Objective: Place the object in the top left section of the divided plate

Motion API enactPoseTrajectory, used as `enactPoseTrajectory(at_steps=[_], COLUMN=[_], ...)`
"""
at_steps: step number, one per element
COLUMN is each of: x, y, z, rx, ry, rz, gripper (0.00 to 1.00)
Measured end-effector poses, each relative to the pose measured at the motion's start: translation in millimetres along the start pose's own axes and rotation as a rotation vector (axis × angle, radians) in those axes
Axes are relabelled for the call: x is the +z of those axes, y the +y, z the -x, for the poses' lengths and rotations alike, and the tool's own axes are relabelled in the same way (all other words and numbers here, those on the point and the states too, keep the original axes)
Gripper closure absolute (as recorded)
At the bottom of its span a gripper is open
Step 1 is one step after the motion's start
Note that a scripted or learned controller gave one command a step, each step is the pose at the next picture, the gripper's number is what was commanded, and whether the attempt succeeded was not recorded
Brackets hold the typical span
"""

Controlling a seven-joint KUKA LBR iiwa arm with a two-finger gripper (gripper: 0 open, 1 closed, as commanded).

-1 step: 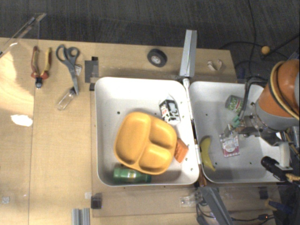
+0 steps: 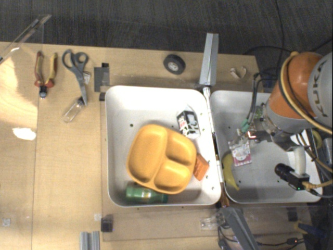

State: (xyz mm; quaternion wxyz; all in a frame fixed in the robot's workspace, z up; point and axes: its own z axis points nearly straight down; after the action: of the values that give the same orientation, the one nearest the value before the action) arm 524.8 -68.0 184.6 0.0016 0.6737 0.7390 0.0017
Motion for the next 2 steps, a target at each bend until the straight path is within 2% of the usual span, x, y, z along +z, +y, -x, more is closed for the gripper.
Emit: enactPoseTrajectory(at_steps=[1, 2], x=[-4, -1], y=[-24, -1], z=[-49, -124], rx=[-0.073, -0.172], ry=[-0.024, 0.001], rz=[0.013, 0.001], gripper=[1.00, 1.00])
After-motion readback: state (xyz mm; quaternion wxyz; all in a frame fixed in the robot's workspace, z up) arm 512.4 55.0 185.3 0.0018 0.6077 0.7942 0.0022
